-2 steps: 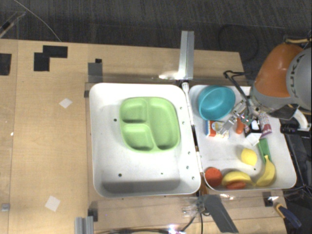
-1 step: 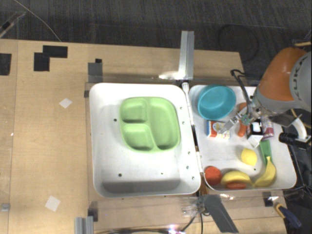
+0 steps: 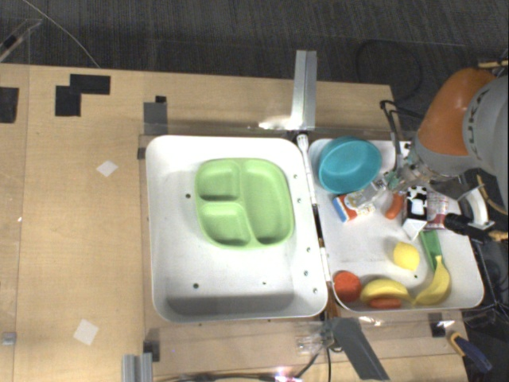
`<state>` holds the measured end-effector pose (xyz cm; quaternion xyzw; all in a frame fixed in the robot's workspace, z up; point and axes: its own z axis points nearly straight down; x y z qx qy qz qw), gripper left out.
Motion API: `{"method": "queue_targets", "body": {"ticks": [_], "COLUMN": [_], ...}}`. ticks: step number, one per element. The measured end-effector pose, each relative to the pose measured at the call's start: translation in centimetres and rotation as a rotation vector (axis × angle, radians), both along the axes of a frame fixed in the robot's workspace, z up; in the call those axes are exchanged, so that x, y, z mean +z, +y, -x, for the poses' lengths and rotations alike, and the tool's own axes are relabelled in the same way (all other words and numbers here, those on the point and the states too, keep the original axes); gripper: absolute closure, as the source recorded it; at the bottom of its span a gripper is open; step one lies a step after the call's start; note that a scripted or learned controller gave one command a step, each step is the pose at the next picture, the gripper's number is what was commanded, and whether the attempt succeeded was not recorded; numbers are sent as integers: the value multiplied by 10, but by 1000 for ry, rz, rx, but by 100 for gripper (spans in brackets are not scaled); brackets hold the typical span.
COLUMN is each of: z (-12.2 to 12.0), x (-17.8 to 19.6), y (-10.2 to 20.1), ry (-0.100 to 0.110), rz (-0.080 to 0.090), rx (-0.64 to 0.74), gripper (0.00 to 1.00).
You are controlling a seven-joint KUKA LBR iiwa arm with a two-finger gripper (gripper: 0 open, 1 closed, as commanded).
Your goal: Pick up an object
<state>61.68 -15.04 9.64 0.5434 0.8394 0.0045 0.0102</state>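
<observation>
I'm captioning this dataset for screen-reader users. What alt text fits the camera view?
From above, a grey robot arm reaches from the right into the right white bin, which holds a blue bowl, a lemon, a banana and a tomato. The left white bin holds a green divided plate.

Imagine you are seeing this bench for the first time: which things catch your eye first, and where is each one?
The light green divided plate stands out most, lying alone in the middle of the left bin. Next comes the blue bowl at the far left corner of the right bin, with a lemon and banana toward its near edge. The grey arm's orange band hangs over that bin's far right.
</observation>
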Motion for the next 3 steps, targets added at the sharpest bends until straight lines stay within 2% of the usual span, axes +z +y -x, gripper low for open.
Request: {"method": "queue_targets", "body": {"ticks": [1, 2, 3], "z": [21, -56, 15], "x": [0, -6, -10], "y": [20, -38, -47], "ry": [-6, 10, 15], "rz": [-1, -7, -6], "rx": [-146, -330, -368], "gripper": [0, 0, 0]}}
